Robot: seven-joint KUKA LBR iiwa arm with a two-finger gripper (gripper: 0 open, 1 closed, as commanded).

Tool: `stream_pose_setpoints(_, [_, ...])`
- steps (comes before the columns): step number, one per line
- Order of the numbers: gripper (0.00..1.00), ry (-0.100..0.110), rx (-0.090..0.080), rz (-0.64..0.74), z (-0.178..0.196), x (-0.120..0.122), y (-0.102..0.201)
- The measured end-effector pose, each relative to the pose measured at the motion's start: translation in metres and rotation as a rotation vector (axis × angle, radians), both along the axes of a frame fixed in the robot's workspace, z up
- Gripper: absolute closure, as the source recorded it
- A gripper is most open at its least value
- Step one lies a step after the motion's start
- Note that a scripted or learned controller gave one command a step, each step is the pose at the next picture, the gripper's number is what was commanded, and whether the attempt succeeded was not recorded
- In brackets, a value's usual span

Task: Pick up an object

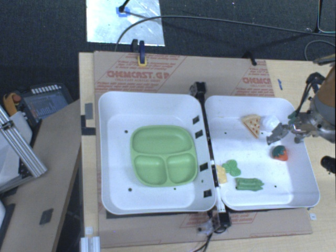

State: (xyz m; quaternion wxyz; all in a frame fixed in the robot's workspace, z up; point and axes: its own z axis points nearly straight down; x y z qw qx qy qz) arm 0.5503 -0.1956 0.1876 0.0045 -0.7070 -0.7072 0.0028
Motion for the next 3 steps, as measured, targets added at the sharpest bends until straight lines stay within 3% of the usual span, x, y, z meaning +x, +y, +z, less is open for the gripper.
stream_pose_setpoints(1, [0.0, -0.011, -0.003, 0.003, 0.006, 0.003, 0.0])
stream_pose_setpoints(3, [0.0, -0.014, -0.003, 0.003, -0.082, 0.011, 0.01])
